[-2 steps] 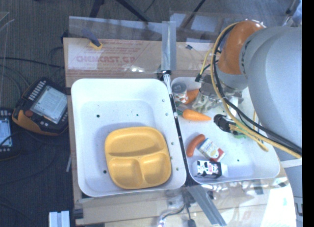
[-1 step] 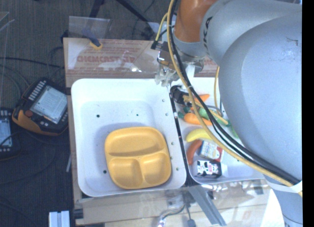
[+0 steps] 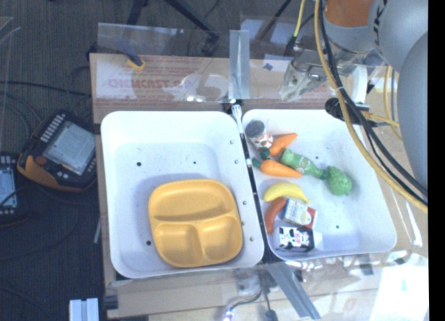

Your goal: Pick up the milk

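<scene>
Milk (image 3: 293, 238) sits untouched, and we're watching it from the camera view: a small carton with black-and-white cow patches, lying on its side at the front edge of the right bin (image 3: 372, 240), far from the gripper (image 3: 297, 85) and on the opposite side of the bin from it. The gripper hangs over the back rim of that bin with nothing between its translucent fingers (image 3: 289, 89), which look a little parted and carry no load.

Between the fingers and the carton we have a crowd: a small round can (image 3: 256, 130) closest to them, then two carrots (image 3: 281, 168), a green bottle (image 3: 303, 164), a broccoli floret (image 3: 338, 182), a banana (image 3: 285, 192), and a red-labelled packet (image 3: 297, 212) that touches the carton's far edge. A third orange piece (image 3: 272, 214) lies just beside the packet. Over in the left bin (image 3: 125, 153) a yellow divided plate (image 3: 195, 221) rests, well apart from all of this.

We judge this as the approach step, with the grasp not yet begun. The next move calls for carrying the gripper across the whole clutter to a spot above the carton, turning the fingers to straddle its narrow sides, then dropping straight down without nudging the packet or the bin's front wall.
</scene>
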You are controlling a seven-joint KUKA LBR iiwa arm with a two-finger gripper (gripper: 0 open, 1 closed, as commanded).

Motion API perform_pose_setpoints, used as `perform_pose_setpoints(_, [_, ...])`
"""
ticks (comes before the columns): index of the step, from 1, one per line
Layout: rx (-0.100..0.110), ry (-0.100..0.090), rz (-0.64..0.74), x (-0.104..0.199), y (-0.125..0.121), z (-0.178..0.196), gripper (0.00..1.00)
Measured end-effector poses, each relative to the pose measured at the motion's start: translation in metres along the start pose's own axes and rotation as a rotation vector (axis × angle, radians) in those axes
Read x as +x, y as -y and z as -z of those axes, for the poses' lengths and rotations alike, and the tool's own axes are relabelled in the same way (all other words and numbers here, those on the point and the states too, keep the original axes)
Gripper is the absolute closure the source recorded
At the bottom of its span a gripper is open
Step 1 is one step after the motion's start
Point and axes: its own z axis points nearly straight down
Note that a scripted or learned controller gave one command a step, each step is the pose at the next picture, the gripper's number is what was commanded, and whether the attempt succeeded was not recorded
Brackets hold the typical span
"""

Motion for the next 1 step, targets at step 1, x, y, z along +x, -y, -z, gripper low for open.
perform_pose_setpoints(1, [0.005, -0.003, 0.06, -0.0467, 0.1435, -0.1089, 1.0])
